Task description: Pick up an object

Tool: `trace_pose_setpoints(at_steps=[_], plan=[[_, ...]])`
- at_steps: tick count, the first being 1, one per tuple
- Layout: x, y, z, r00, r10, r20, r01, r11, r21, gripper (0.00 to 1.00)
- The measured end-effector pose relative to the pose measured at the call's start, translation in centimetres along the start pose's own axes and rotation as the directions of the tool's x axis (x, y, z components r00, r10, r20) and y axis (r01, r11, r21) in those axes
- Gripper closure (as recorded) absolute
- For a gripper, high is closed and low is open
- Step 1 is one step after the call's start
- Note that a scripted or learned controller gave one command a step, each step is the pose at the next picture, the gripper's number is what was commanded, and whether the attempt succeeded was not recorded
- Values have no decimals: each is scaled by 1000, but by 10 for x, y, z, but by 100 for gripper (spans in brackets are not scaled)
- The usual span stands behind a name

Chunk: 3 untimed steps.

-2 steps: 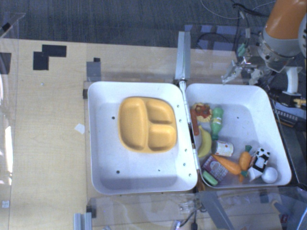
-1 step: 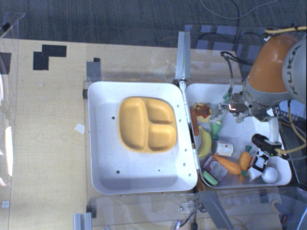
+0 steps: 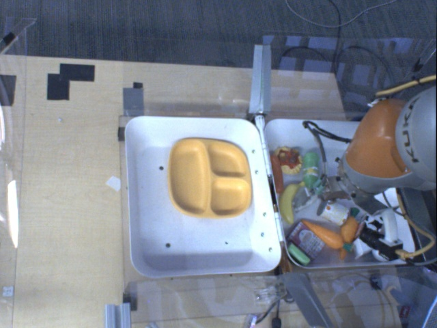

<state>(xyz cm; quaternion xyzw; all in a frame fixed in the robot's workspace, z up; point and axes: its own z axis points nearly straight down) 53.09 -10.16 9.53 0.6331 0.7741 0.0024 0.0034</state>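
The arm [image 3: 410, 132] enters from the right edge of the camera view and bends downward toward the bench. Its grey outer casing shows at the upper right, with part of the maker's lettering visible on it. Below the casing, the orange band [image 3: 372, 142] bulges toward the viewer as a rounded dome, foreshortened by the steep viewing angle. Beneath the band, a grey wrist [image 3: 375, 178] section narrows toward the tool. The gripper [image 3: 326, 191] projects leftward and downward from the wrist, appearing as a dark, compact metal assembly. Its tip is low and partly blurred, so the spacing of its parts is unclear.
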Motion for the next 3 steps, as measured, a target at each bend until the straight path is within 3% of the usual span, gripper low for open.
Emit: trace_pose_setpoints(at_steps=[1,2,3], plan=[[-40,70,7,1000,28,2,-28,1000,-4,0],[-39,73,-5,1000,25,1,-25,1000,-10,100],[21,87,-131,999,49,0,-49,999,0,100]])
